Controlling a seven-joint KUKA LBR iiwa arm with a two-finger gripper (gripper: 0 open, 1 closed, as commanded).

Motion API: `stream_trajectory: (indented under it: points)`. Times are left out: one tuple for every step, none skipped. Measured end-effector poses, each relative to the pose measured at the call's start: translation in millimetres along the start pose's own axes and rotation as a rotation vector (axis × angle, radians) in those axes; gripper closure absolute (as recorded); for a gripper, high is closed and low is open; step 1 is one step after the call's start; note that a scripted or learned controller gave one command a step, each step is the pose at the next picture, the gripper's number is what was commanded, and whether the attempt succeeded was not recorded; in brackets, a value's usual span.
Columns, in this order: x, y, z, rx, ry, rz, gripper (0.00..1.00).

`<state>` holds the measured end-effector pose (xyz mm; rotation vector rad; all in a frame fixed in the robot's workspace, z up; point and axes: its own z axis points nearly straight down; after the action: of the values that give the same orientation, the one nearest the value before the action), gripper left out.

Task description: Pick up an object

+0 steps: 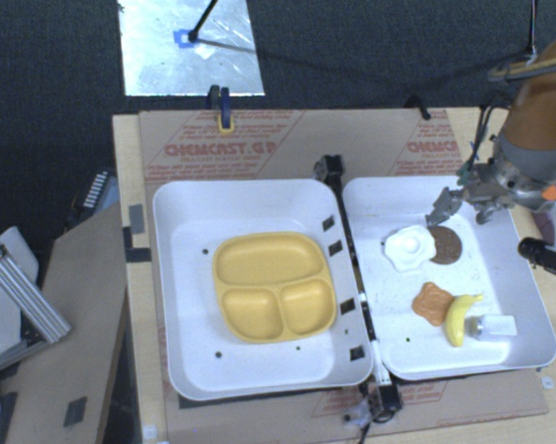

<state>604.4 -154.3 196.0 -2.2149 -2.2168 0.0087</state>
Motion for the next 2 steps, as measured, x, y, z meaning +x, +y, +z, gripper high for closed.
stream_trajectory:
  points:
    - [0, 3, -6, -0.011, -0.002, -0.002, 0.0]
    - [-3, 2, 36, -0.008, -0.002, 0.0, 0.0]
